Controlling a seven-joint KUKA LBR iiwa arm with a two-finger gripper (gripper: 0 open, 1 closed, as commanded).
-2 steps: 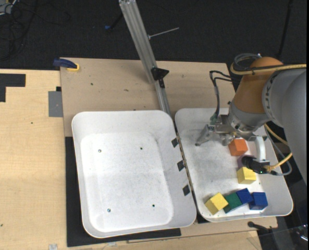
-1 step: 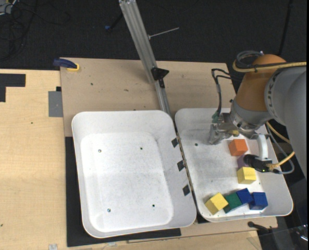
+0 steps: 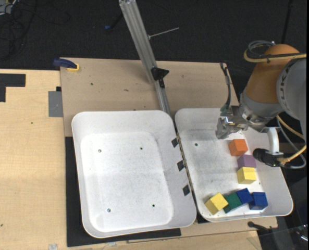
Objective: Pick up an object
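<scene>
Hovering low over the far part of the right bin (image 3: 196, 120), gripper (image 3: 226, 127) pointing down, finger state impossible to tell. Just beside it, toward the near side: orange block (image 3: 238, 147). Farther on, purple block (image 3: 246, 161) touching yellow block (image 3: 247, 175). Well beyond, along the near rim: second yellow block (image 3: 215, 202), green block (image 3: 232, 200), two blue blocks (image 3: 251, 198).

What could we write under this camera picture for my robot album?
Robot arm's gripper hovers over the right bin, near an orange block.
</scene>
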